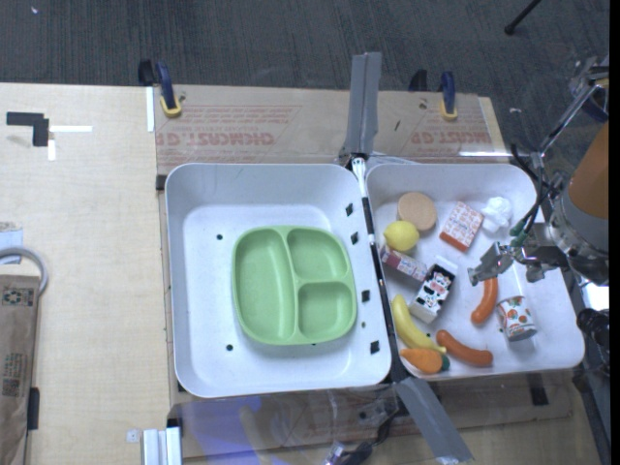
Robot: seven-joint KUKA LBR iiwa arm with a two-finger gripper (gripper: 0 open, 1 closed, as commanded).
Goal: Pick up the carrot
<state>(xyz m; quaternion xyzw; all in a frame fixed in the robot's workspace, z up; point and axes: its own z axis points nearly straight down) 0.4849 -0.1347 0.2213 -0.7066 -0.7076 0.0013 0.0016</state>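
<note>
The carrot [418,360], a stubby orange piece with a green tip, lies at the front edge of the right bin [557,356], just beside a banana [407,322]. My gripper [506,270] hovers over the right half of that bin, up and to the right of the carrot and well apart from it. Its fingers [481,271] stand open with nothing between them. A reddish-orange sausage-shaped piece [484,301] lies just below the fingers.
The right bin also holds a second orange-red sausage [466,349], a small can [516,319], a black-and-white carton [435,291], a lemon [401,235], a tan disc [417,208] and a red-patterned box [461,225]. A green divided plate [293,285] sits in the left bin [194,260].
</note>
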